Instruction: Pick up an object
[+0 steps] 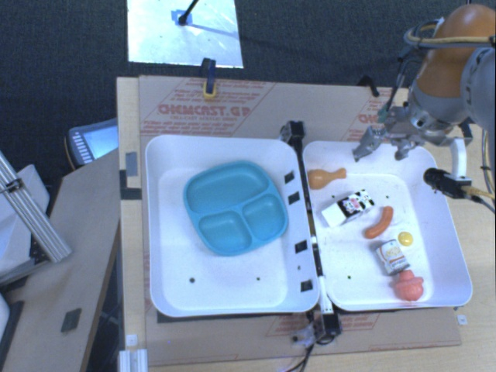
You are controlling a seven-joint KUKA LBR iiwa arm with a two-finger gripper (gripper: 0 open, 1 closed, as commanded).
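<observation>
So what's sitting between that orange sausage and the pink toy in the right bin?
In the camera view, a small can and a yellow piece lie between sausage and pink toy.

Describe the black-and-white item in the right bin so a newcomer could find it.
Start at the right bin. Near its middle lies a small white carton with black cow-like patches, between the drumstick and the sausage. It is the one boxy, black-and-white item.

One fixed camera, mounted above the tabletop (232, 99), looks down at a slant from the near side. It stands far enough back to frame both white bins, left bin (167, 285) and right bin (446, 270), entire. The arm (453, 60) enters from the right edge.
</observation>
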